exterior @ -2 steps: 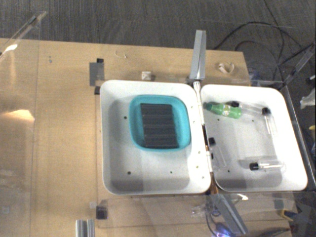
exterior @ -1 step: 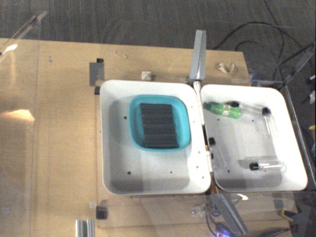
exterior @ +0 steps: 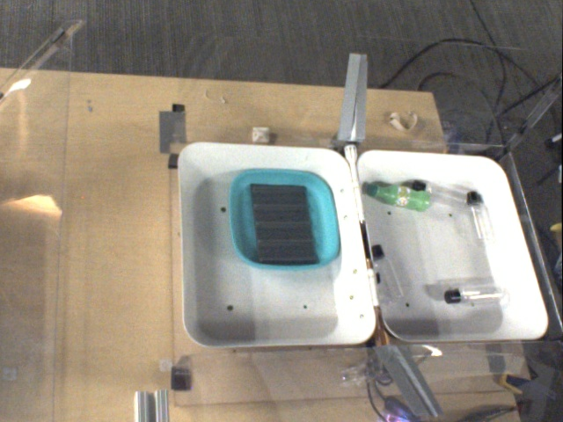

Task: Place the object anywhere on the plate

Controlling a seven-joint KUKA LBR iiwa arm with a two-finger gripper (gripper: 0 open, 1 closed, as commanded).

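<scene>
A teal, rounded-square plate [exterior: 242,222] lies in the upper middle of the left bin [exterior: 202,306]. A dark grey ribbed rectangular object [exterior: 281,224] rests flat on the plate and covers most of its centre.
The right bin [exterior: 519,323] holds a green-tinted bottle [exterior: 400,196] near its top left, a clear tube with a black cap [exterior: 477,214] at the upper right, and another clear capped tube [exterior: 471,295] at the lower right. A grey post [exterior: 354,99] stands behind the divider between the bins.
</scene>
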